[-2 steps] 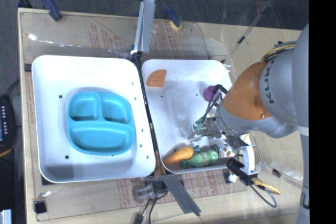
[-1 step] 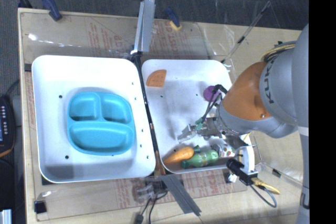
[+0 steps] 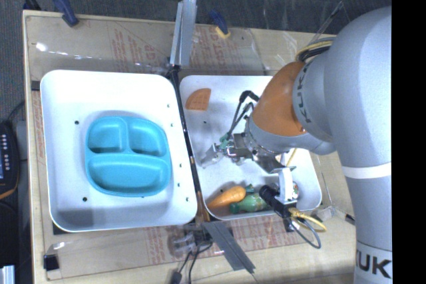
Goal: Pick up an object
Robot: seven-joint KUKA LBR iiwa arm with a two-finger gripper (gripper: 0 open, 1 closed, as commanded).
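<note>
In the right bin (image 3: 200, 123), an orange carrot (image 3: 226, 196) lies along the near wall. A green toy vegetable (image 3: 251, 204) sits just to its right, touching it. A tan wedge-shaped piece (image 3: 198, 99) rests near the bin's far left corner. My gripper (image 3: 218, 151) hangs low over the middle of this bin, a short way above the carrot and below the tan wedge. Nothing shows between its tips. The wrist and arm hide the bin's right half.
The left bin (image 3: 60, 143) holds a light blue divided plate (image 3: 128, 155) at its centre. A raised divider (image 3: 186, 143) separates the two bins. Blue clamps (image 3: 65, 8) sit on the bench's far edge. Cables lie near the front edge (image 3: 193, 249).
</note>
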